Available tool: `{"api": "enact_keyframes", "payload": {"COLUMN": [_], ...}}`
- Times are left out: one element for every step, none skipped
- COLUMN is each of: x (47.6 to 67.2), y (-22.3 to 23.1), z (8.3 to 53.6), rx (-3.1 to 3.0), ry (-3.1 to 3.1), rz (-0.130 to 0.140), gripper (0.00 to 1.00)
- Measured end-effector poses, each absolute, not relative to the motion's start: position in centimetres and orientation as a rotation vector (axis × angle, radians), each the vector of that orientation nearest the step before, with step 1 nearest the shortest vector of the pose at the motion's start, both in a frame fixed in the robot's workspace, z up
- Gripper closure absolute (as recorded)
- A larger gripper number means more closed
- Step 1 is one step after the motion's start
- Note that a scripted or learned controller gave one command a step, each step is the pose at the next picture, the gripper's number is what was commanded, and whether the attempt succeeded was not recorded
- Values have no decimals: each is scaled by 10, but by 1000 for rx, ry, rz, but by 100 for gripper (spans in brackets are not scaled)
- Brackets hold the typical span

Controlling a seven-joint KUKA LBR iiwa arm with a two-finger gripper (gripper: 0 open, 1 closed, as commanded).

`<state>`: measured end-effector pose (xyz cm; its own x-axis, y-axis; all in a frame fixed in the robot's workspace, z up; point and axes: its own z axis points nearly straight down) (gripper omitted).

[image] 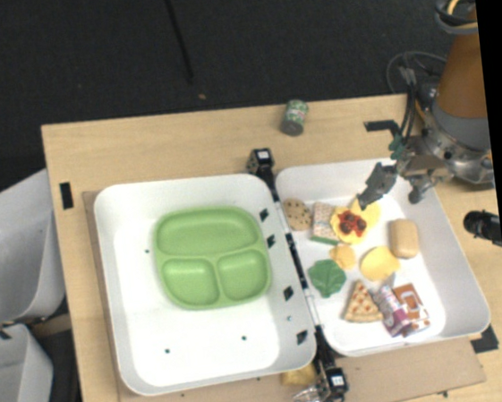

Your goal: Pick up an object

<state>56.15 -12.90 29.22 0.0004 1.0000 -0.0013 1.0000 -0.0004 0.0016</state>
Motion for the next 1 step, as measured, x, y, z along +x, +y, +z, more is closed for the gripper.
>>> {"api": "enact_keyframes", "payload": {"x": [548], "y": [-67], "z": [195], "rx": [2220], "ry": [2233], "rz": [-6], "gripper": [0]}}
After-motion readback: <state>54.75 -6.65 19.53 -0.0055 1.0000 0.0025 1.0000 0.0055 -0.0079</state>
